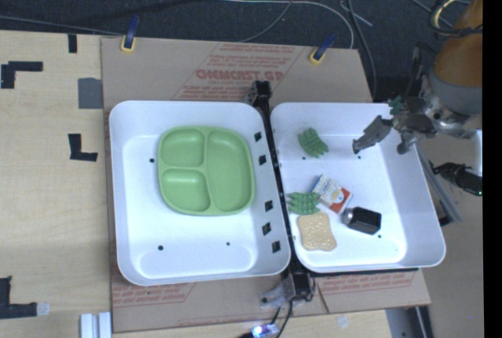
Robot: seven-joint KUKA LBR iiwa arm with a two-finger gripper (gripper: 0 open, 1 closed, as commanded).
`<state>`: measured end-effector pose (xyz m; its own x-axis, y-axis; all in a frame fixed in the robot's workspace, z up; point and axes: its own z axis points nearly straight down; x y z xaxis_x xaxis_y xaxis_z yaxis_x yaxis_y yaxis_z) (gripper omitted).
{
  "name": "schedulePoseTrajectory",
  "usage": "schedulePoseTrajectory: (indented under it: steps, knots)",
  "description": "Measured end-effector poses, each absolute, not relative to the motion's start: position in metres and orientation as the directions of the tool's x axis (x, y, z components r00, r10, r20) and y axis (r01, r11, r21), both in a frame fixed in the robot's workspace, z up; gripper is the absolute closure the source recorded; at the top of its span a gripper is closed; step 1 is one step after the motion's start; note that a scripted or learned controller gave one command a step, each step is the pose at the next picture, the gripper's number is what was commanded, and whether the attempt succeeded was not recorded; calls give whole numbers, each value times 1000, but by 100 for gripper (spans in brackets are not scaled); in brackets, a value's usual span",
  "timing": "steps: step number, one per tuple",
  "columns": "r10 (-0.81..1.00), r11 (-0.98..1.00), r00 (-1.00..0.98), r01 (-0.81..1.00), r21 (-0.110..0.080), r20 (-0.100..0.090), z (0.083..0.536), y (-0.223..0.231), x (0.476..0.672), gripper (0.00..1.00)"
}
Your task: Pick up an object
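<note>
The small black box looks light, stiff and probably smooth, so a pinch across its short sides seems safest. It is dark and blocky, lying near the right bin's near-right corner, beside a tan slice. The claw hovers far-right, fingers spread apart, empty.

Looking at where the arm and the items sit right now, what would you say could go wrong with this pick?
1. The leafy toy, small box, slice of bread and black block lie crowded, so a grasp may catch two or slip between them.
2. The gripper hovers near the right bin's far corner, away from that cluster; the lone green toy is closer but small and easy to miss.
</note>
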<state>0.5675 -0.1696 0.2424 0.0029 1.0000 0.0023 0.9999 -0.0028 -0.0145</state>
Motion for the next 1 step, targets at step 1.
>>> schedulePoseTrajectory:
  steps: [1]
  knots:
    - [1000, 1, -1, 1000, -1, 0, 250, -169, 570, 0]
